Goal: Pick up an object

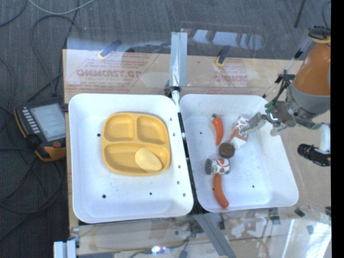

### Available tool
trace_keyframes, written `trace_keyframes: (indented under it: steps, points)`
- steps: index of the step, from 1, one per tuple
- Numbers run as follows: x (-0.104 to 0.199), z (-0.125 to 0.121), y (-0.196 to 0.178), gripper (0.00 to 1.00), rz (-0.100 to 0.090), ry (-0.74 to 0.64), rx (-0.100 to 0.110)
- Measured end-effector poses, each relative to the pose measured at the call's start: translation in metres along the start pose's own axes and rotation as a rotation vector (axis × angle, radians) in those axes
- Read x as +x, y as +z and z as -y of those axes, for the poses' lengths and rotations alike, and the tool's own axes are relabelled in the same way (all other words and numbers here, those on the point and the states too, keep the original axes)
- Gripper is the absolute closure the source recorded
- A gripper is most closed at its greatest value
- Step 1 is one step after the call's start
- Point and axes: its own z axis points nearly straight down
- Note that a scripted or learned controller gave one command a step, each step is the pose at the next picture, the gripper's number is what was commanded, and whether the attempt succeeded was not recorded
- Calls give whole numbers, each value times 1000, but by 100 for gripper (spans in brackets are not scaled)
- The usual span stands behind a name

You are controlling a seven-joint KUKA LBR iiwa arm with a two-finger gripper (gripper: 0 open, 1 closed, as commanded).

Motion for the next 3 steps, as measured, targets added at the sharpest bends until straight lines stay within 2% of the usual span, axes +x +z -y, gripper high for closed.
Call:
trace_keyframes:
  steps: [1, 2, 3]
  points:
    - [13, -28, 97, 0, 3, -132, -1]
    - [14, -29, 89, 100, 0, -134, 0]
    - [49, -68, -14, 100, 5, 82, 0]
